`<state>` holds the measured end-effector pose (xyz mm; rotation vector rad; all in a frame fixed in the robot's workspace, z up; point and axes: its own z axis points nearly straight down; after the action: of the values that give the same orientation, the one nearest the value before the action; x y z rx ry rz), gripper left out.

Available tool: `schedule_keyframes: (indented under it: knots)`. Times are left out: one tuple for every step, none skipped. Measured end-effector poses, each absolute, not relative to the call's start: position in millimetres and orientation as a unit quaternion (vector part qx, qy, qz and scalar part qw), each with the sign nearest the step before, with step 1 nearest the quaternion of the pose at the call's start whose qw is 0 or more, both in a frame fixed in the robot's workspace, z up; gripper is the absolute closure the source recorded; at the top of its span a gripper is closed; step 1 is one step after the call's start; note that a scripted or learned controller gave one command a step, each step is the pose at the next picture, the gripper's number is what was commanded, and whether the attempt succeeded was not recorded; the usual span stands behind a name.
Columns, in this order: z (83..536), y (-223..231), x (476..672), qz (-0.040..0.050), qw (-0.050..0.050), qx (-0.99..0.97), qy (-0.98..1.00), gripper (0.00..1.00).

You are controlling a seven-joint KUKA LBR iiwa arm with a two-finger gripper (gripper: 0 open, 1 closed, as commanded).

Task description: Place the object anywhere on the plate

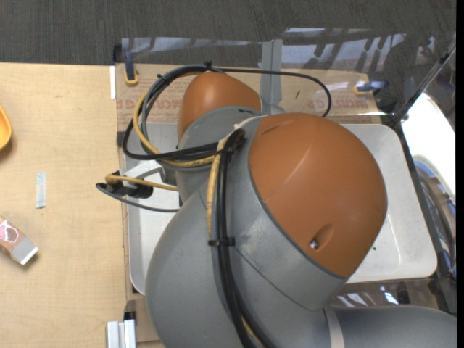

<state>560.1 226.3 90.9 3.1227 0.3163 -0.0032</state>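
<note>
Dark carpet lies beyond a pale wooden worktop (65, 122). Filling most of the view, the grey arm (246, 252) with its orange caps hangs over a white bin (406, 194), hiding the gripper, so I cannot tell its state. Black and yellow cables (156, 114) loop off the arm. An orange object's edge (3, 129) and a small wrapped item (16, 241) lie on the worktop on the far left.
</note>
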Motion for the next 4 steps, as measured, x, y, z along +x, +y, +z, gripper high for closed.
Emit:
schedule_keyframes:
  knots:
    - [209,174,544.7,-0.0023,0.002,0.986,0.167,1.00]
    - [285,219,518.1,-0.0026,0.002,0.948,0.317,1.00]
    - [285,219,518.1,-0.0027,0.002,0.948,0.317,0.00]
    - [282,228,568.8,-0.0030,0.001,0.843,0.538,0.00]
